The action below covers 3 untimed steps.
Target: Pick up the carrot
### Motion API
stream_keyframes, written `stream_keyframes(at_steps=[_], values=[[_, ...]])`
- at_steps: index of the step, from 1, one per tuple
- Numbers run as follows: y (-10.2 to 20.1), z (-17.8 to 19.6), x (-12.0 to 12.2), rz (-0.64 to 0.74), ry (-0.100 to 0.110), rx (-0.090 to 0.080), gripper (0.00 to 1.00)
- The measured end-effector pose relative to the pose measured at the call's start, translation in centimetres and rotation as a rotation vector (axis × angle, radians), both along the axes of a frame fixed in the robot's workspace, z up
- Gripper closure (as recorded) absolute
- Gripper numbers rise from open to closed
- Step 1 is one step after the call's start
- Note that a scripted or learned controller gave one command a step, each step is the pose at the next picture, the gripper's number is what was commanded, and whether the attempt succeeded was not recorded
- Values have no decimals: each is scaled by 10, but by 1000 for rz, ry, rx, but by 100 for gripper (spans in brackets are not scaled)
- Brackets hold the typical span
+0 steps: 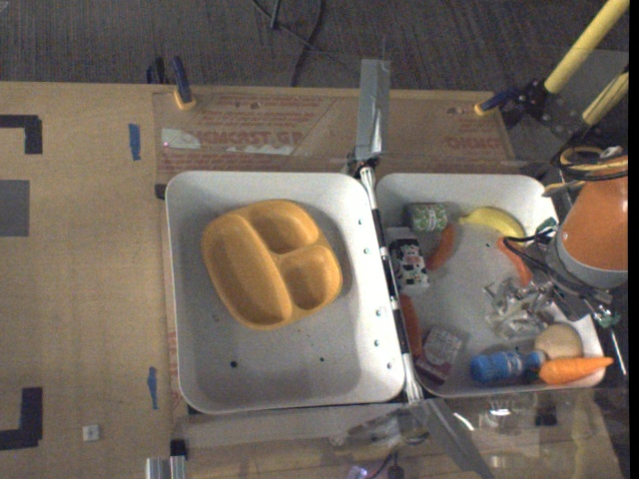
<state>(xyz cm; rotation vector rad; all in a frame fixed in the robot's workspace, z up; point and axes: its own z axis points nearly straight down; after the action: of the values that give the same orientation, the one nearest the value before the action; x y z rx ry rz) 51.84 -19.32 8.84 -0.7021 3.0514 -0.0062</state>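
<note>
The carrot is orange and tapered. It lies flat along the front edge of the right bin, in its near right corner, tip pointing right. My gripper hangs over the right half of that bin, below the arm's orange band. It sits up and to the left of the carrot, apart from it, and nothing shows in its grasp.
Around the gripper lie a blue bottle, a beige round item, a banana, a green can, a small carton and slim orange pieces. The left bin holds a yellow divided dish.
</note>
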Motion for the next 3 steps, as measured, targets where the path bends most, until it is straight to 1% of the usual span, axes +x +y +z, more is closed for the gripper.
stream_keyframes(at_steps=[1, 2, 3], values=[[-4, 29, 27, 81, 6, 3, 100], [35, 0, -1, 413, 1, -2, 100], [-1, 0, -29, 898, -2, -7, 100]])
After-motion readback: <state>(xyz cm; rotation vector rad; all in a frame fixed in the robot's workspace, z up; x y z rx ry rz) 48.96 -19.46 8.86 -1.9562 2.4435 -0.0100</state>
